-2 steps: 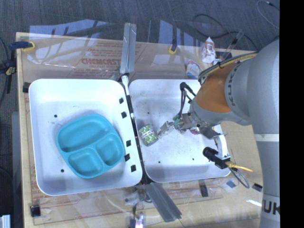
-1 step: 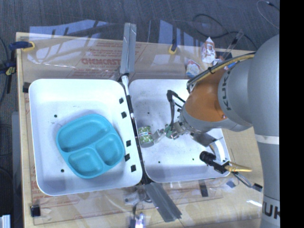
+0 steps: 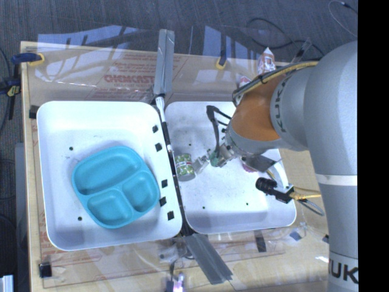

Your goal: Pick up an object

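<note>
A small greenish, shiny object (image 3: 184, 166) lies in the right bin (image 3: 225, 215) near its left wall. My gripper (image 3: 213, 158) hangs low over the right bin's middle, just right of that object, with a small pale piece at its tip. The grey arm with its orange band (image 3: 258, 119) covers the right side of this bin. A pink item (image 3: 249, 166) peeks out from under the wrist.
In the left bin (image 3: 58, 163) lies a blue three-compartment tray (image 3: 115, 186). A divider with black clips (image 3: 165, 163) separates the bins. A black cable fitting (image 3: 273, 189) sticks out over the right bin's lower right. Clear plastic sheeting covers the bench behind.
</note>
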